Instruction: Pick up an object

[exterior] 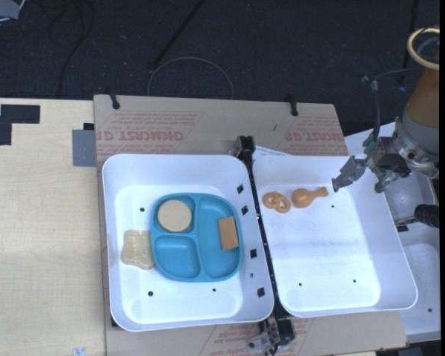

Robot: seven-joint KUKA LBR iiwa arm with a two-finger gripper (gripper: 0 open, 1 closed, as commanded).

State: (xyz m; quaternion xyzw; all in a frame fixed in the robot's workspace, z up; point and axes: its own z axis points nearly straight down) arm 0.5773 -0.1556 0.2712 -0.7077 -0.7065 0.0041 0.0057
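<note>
- Where the light wood counter [37,221] meets a dark carpeted floor [208,35] at the top, loose black cables lie on the carpet.
- A brown cardboard sheet [208,128] with red print lies under two white bins set side by side.
- In the left bin [126,176] sits a blue divided tray [185,262], holding a round tan disc [173,215] and a brown block [228,233]; a pale flat piece [137,248] lies touching the tray's left edge.
- The right bin [386,288] has a pretzel [276,202] and a tan drumstick-shaped piece [308,196] near its far wall, just beside each other; its near floor is bare white.
- At the right bin's far right corner hangs the tool [348,175], above the rim and near the drumstick's thin end without touching it; I cannot tell how far open it is, and nothing shows between its fingers.
</note>
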